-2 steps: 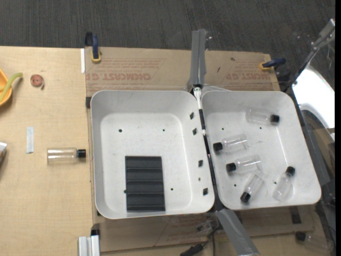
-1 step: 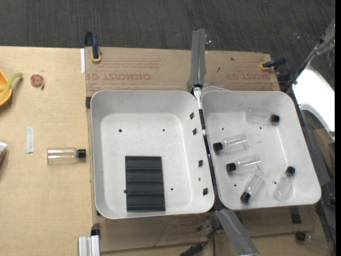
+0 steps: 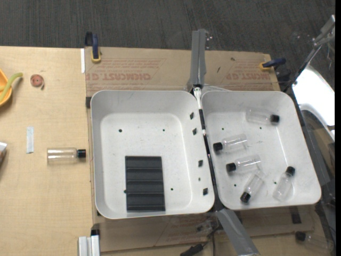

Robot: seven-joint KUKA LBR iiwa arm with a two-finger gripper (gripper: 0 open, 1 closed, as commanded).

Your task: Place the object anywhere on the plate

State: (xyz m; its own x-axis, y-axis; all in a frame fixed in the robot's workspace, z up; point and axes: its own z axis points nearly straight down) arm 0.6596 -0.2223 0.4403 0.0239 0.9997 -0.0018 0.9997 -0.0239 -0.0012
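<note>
I cannot tell how the gripper stands from this feed, so I treat it as holding nothing.

The objects to choose from are five clear vials with black caps, all lying on their sides in the right bin (image 3: 298, 122), the one nearer the arm's way in: one vial (image 3: 261, 117) at the back, two (image 3: 230, 143) (image 3: 244, 164) toward the divider, and two (image 3: 251, 187) (image 3: 283, 183) at the front. The plate (image 3: 144, 183), dark and ribbed, lies in the left bin (image 3: 97, 111), beyond the divider from the arm and toward the front.

What worries me:
- The vials are round and smooth. I expect a pinch across the barrel to squirt one sideways if the approach is off centre.
- The middle vial and the front one below it lie close together, so a descent there could knock the neighbour.
- Clear plastic on white gives poor contrast, so a pick could land on nothing.
- The carry must clear both rims at the divider; a low path would clip them.
- A vial released along the plate's ribs may settle, but one dropped from height could roll off.

The cardboard (image 3: 125, 68) behind the bins bears red print, upside down to me, that seems to read "CHEMCAST GP". A sixth vial (image 3: 65, 154) lies on the bench, farthest from the arm.
</note>
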